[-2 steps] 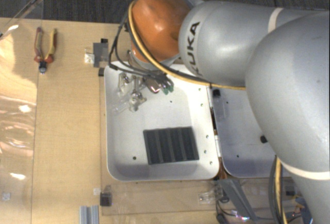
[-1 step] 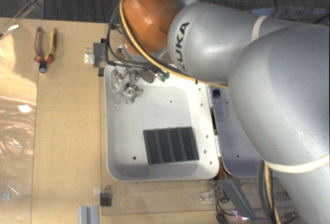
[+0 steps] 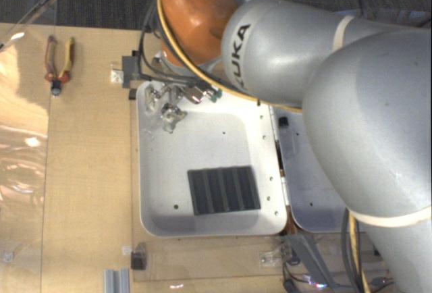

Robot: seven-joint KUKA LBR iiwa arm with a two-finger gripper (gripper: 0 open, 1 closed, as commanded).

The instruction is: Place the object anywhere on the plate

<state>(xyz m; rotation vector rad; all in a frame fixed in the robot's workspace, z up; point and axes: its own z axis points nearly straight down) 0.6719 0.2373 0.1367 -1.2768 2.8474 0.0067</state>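
Far left on the wooden desk (image 3: 88, 170) lie pliers (image 3: 58, 63) with red and yellow handles. Next comes the left white bin (image 3: 152, 210). A dark ridged plate (image 3: 223, 190) lies flat near its front edge, with nothing on it. The hand (image 3: 167, 109) hangs over the back left corner of this bin, well apart from the plate. I cannot tell if it is spread or pressed together, or if it pinches anything. The big grey arm (image 3: 317, 62) with its orange band (image 3: 196, 15) comes from the right and covers most of the right bin (image 3: 307, 207).
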